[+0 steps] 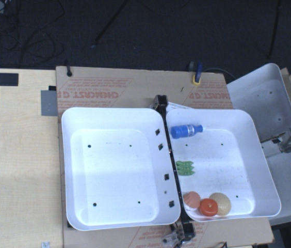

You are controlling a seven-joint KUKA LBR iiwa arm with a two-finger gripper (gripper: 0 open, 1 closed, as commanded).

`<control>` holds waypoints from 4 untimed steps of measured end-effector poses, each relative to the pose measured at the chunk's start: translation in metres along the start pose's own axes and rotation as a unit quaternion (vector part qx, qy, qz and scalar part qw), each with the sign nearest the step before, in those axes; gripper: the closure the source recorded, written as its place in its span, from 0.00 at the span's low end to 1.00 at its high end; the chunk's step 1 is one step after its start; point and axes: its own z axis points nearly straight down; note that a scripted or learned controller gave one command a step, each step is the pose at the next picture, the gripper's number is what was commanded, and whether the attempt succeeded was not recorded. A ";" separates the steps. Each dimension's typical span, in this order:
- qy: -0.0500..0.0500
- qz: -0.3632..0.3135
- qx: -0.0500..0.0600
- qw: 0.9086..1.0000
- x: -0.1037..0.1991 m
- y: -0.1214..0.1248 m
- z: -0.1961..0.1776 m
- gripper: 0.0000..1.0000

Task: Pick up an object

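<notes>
I can see grey arm hardware [272, 102] at the counter's right edge, beside the right bin [259, 154] — the gripper's state I cannot tell. In that bin: a blue bottle [186, 131] lying near its far-left corner, a green piece [184, 168] by the left wall — three round items [207, 204] clustered at the near edge.

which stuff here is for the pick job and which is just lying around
For the job: blue bottle, green pea pod, red round piece, pink piece, tan round piece, right bin.

Lying about: left bin, cardboard sheet, clamp.
</notes>
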 end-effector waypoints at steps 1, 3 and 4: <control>-0.001 -0.002 -0.002 1.000 0.000 0.000 -0.034 1.00; 0.000 -0.001 -0.001 1.000 0.000 0.005 0.001 1.00; 0.000 -0.001 0.000 1.000 0.001 0.000 0.003 1.00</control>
